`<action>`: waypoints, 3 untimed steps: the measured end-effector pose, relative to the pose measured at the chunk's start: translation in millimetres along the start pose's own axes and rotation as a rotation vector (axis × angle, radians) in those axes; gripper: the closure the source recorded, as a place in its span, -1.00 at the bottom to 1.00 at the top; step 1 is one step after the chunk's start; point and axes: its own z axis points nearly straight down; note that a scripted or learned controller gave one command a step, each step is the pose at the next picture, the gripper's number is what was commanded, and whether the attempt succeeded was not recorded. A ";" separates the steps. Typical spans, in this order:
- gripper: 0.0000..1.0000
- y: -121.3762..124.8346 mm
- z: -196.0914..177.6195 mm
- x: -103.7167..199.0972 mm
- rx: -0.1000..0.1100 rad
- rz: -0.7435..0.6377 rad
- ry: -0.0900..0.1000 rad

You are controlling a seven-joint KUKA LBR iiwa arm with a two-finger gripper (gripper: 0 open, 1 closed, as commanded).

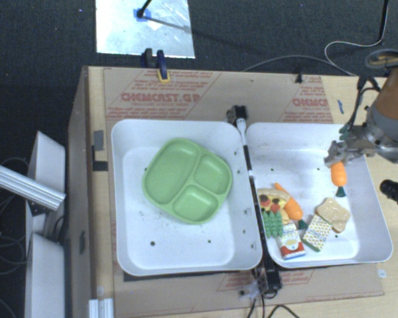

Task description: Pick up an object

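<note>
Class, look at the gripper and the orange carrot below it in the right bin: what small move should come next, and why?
Probably a short lift straight up. The carrot hangs just under the gripper, seemingly gripped at its top, above the right bin floor; raising it would confirm the hold.

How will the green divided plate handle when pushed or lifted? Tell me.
The green plate looks like moulded plastic: probably stiff and light. Lying flat in the left bin, it would likely slide, not tip. Its low rim may resist pinching.
</note>
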 end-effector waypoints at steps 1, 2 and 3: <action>1.00 -50.2 -39.3 47.2 0.004 0.000 0.002; 1.00 -96.7 -57.3 93.5 0.004 0.000 0.002; 1.00 -96.3 -56.3 124.4 0.004 -0.001 0.002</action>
